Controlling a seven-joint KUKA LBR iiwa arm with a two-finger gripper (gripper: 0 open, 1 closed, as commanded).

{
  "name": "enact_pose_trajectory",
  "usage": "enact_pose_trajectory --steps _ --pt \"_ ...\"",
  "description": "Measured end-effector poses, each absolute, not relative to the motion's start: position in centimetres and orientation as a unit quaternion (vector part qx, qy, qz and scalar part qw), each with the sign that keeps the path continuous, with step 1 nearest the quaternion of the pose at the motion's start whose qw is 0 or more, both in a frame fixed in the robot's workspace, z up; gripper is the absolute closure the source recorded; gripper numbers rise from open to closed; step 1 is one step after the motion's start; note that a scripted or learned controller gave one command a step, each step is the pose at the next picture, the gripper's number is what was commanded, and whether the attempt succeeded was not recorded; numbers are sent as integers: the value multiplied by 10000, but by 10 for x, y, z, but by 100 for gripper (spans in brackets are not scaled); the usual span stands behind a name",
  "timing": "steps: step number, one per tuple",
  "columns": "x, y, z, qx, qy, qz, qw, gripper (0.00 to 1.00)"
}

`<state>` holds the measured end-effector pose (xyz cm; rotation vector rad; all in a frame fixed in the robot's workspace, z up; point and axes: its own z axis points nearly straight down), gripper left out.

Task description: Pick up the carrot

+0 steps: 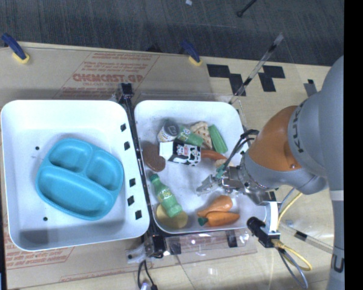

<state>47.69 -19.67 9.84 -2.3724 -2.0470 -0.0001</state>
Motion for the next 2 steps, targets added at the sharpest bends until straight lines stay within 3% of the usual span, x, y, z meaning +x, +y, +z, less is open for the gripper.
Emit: enact_pose_trajectory --steps 1,2 --pt "477 -204 93 -6797 -7335 0 62 0" --pt "478 -202 103 -6773 -7357 -4 85 100"
